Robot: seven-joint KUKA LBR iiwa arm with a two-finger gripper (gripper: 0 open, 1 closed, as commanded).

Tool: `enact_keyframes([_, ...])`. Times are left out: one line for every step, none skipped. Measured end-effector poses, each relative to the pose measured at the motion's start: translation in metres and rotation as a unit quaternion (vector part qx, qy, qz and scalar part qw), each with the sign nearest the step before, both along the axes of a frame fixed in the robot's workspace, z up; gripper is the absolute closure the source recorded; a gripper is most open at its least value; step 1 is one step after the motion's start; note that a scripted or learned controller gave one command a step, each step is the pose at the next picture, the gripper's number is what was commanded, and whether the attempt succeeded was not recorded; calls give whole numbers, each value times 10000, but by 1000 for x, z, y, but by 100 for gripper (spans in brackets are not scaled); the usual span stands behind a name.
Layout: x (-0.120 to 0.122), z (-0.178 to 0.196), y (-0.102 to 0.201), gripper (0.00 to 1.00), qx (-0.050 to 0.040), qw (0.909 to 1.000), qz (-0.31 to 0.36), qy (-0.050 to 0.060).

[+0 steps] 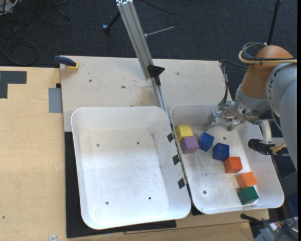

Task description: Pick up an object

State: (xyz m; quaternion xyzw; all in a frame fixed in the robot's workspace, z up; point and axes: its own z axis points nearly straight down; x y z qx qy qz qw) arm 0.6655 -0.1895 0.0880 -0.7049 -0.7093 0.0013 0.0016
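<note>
Camera view, gripper (221, 118): above right bin (271, 197), near its far wall; fingers look apart, holding nothing.
Nearest target: blue cube (205, 141), just below the gripper, beside purple cube (189, 144).
Handling: probably light, rigid; take it across opposite flat faces.

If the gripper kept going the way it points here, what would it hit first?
Probably the blue cube just down-left of the gripper, in the right bin. Height is unclear; it might meet the bin floor first.

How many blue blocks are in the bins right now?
2, both in the right bin: one blue block beside the purple block, the other blue block next to the red block.
</note>
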Motion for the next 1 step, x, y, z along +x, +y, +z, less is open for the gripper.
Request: enact_keyframes([1,13,0,100,-6,10000,16,-11])
